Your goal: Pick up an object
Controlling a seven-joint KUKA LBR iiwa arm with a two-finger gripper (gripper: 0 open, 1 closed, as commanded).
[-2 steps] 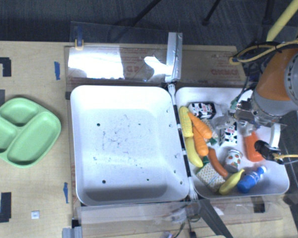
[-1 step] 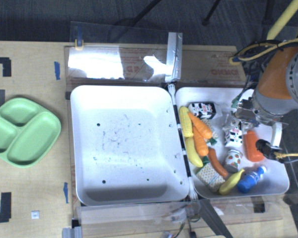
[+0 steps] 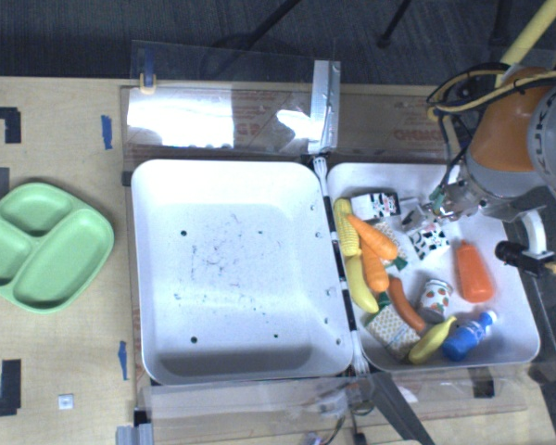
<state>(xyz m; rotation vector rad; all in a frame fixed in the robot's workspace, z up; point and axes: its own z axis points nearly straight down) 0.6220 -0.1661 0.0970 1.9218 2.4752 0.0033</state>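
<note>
Toy food pile sits in right bin [image 3: 528, 336]: carrots [image 3: 375, 239], corn [image 3: 347, 228], banana [image 3: 433, 339], orange block [image 3: 473, 272]; tool [image 3: 437, 208] hovers at bin's far side, finger state unclear; left bin [image 3: 232, 267], green tray [image 3: 42, 246] far left on worktop [image 3: 56, 360].

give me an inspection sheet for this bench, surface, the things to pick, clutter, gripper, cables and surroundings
Surface: wooden bench bearing a left bin and a right bin, both white.
Job's things: in the right bin, carrots, corn cob, bananas, orange block, blue bottle, black-and-white pieces.
Clutter: green divided plate left of the bins.
Gripper: gripper low over the right bin's far side; hold not discernible.
Cables: yellow and black loops on the arm.
Surroundings: dark floor, stand legs.
</note>
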